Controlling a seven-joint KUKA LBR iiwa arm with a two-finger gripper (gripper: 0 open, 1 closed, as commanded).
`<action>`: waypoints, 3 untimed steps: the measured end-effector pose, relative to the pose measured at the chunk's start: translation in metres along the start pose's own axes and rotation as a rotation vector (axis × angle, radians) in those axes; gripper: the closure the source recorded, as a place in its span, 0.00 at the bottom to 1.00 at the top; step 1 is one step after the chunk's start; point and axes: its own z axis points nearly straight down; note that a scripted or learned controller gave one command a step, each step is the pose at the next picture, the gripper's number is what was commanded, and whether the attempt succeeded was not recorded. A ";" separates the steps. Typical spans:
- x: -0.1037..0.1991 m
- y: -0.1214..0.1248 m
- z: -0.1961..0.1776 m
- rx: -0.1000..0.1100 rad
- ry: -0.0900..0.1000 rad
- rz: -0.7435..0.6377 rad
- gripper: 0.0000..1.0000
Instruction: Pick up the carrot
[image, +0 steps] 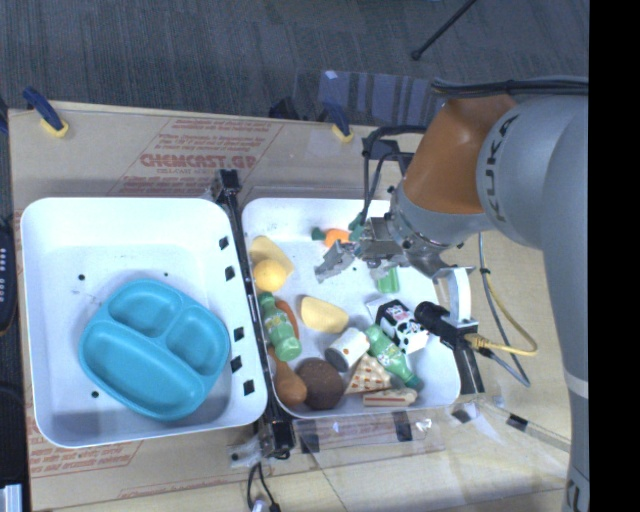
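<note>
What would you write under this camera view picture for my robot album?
Grey robot arm's gripper hovers beside a small orange carrot in the right white bin of toy food.

The arm is a thick, smooth grey casing with rounded joints, lettered KUKA in darker grey near the wrist. A broad orange band wraps it above the wrist. Black cables loop along the band's left side. Below sits a metal gripper of grey and silvery parts
</note>
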 end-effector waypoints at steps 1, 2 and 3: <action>-0.003 0.001 0.125 -0.004 -0.001 -0.155 0.00; -0.004 0.001 0.115 0.002 -0.004 -0.165 1.00; 0.001 0.019 -0.023 -0.016 -0.010 -0.406 1.00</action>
